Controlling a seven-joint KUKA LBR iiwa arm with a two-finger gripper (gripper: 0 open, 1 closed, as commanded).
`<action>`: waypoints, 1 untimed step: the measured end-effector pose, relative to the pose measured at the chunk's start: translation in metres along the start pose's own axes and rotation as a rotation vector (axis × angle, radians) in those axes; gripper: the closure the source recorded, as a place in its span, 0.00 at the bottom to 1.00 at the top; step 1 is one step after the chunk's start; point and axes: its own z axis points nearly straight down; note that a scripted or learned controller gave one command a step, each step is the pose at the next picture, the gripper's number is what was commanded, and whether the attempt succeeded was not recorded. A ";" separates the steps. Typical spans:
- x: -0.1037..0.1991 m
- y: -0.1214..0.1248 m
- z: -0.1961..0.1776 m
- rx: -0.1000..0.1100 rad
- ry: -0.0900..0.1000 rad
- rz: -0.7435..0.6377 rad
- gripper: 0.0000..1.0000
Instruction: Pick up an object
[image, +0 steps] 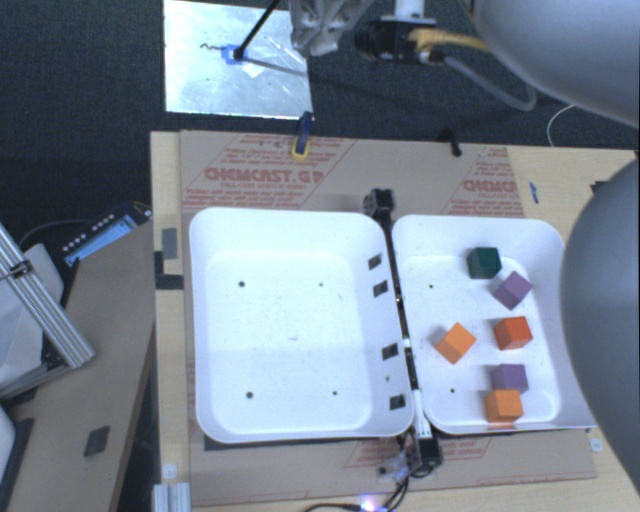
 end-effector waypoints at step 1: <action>0.000 -0.058 0.082 0.027 -0.008 0.001 1.00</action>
